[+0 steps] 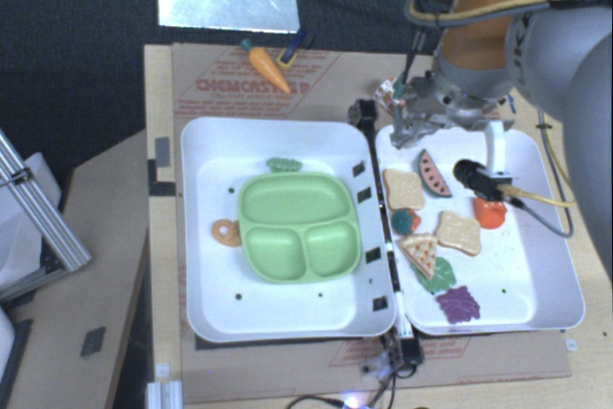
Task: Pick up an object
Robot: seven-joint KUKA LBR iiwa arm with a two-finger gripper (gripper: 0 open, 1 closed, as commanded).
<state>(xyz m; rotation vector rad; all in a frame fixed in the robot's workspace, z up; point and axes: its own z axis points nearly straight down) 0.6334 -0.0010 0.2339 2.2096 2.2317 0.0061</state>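
Two white bins sit side by side on the bench point(163, 91): left bin point(206, 206) holds a green divided tray point(297, 227), a small pretzel point(226, 232) beside it and a green leafy bit point(283, 165) just above the tray; right bin point(546, 263) holds the pickable clutter. End effector point(414, 127) hangs over the right bin's upper-left corner, arm reaching in from the right, likely lining up on that crowded bin. Cannot tell its state; metal parts blur together there and nothing visible is between them. Nearest candidates: watermelon slice point(434, 172) and toast point(403, 189) just below it. Further down: teal ball point(405, 220), second toast point(459, 233), pizza slice point(420, 253) overlapping a green leaf point(441, 277), purple grapes point(459, 304), red piece point(489, 213) partly behind a black fitting. Toy carrot point(267, 69) lies outside the bins on cardboard, well apart. Pick looks not yet done; items touch, so a clean grab near the bin wall may be awkward.
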